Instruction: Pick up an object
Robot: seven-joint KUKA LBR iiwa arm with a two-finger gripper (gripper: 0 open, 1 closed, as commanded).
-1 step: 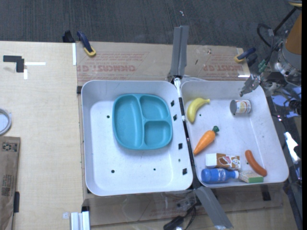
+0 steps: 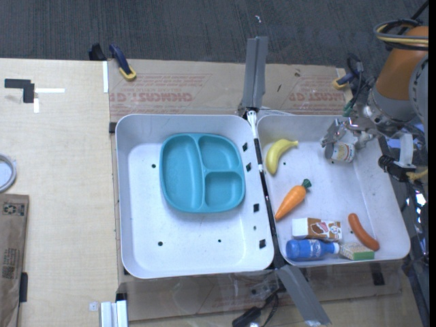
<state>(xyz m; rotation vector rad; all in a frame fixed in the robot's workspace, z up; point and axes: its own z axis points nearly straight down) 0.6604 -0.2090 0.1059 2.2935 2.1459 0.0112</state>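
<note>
Gripper (image 2: 338, 144) hangs low over the far corner of the right bin (image 2: 392, 203), at the end of the grey arm (image 2: 398, 73) with its orange band, reaching in from the right. From my remote seat I cannot tell how its fingers stand, nor whether the pale, roundish thing at its tip is an object or part of the tool; the view is too cluttered there.

Candidates for picking all lie in that right bin, loose and well apart, which I judge leaves each room for a grasp: one banana (image 2: 278, 153) near the dividing wall, one toy carrot (image 2: 293, 199) slanting toward the middle, one small brown-and-white packet (image 2: 316, 229), one blue bottle (image 2: 310, 250) on its side by the near rim, one sausage (image 2: 362, 231) toward the right wall and one small pale-and-green piece (image 2: 357, 253) just beside the bottle's cap end.

Left bin (image 2: 139, 237) holds a single teal divided plate (image 2: 203, 172) with three compartments, lying flat, well away from the tool. Two bins, one arm, six clear loose items.
</note>
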